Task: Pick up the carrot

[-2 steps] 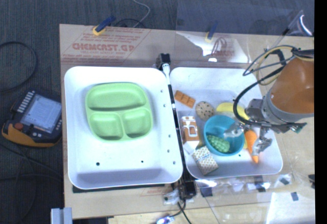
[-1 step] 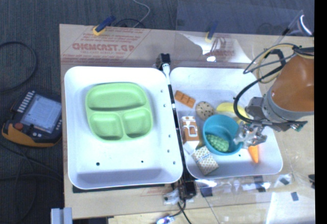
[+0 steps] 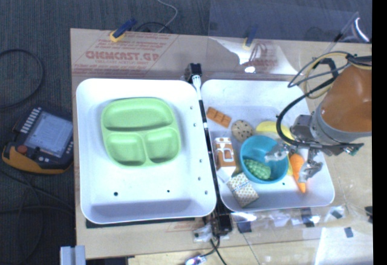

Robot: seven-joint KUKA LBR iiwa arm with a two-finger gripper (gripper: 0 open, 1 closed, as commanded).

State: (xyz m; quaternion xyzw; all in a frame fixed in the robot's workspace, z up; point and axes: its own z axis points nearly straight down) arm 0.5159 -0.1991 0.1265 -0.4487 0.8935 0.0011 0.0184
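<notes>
Carrot (image 3: 297, 171): right bin's near right, beside blue bowl (image 3: 264, 159); likely light, stiff, smooth; I'd grip mid-body.
My pincer (image 3: 296, 158): above it; width cannot tell.

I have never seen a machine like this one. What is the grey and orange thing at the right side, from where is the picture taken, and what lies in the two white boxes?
The picture comes from one fixed camera above the bench, looking down at a slant. The grey and orange thing is a robot arm reaching in from the right. Its gripper, a two-finger hand, hangs over the right bin, just above an orange carrot, the thing it should pick up. I cannot tell if it holds the carrot.

The left bin holds a green divided tray. The right bin holds a blue bowl with green peas, a cookie, an orange waffle-like block, something yellow and two small boxes.
</notes>
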